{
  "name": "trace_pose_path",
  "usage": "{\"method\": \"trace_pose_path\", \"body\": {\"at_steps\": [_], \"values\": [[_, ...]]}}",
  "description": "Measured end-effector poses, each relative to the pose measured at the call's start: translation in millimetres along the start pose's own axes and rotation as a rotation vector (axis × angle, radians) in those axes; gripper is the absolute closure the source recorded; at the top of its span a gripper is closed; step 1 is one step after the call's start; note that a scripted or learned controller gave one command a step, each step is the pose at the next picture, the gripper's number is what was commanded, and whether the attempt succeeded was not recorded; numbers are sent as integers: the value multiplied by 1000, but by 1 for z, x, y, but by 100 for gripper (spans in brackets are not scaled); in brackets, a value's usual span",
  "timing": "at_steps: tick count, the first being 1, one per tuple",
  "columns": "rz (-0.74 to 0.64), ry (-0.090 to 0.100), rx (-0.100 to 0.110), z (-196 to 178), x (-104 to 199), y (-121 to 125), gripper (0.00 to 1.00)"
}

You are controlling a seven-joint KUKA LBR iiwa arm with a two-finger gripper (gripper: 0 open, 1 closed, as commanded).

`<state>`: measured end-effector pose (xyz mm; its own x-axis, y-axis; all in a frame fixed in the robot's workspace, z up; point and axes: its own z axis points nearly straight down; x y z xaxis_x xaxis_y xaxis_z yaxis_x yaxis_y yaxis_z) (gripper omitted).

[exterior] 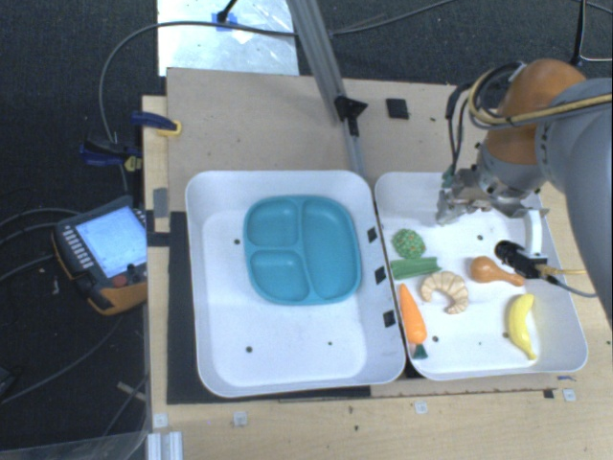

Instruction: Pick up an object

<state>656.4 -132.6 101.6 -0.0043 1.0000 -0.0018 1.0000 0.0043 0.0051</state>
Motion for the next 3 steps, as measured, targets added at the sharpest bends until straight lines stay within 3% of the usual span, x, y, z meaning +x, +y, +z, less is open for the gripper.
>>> {"method": "trace_pose_path", "body": {"at_steps": [2, 3], "values": [[-3, 0, -3, -104, 9, 10, 100], [-3, 1, 0, -133, 9, 12, 100]]}}
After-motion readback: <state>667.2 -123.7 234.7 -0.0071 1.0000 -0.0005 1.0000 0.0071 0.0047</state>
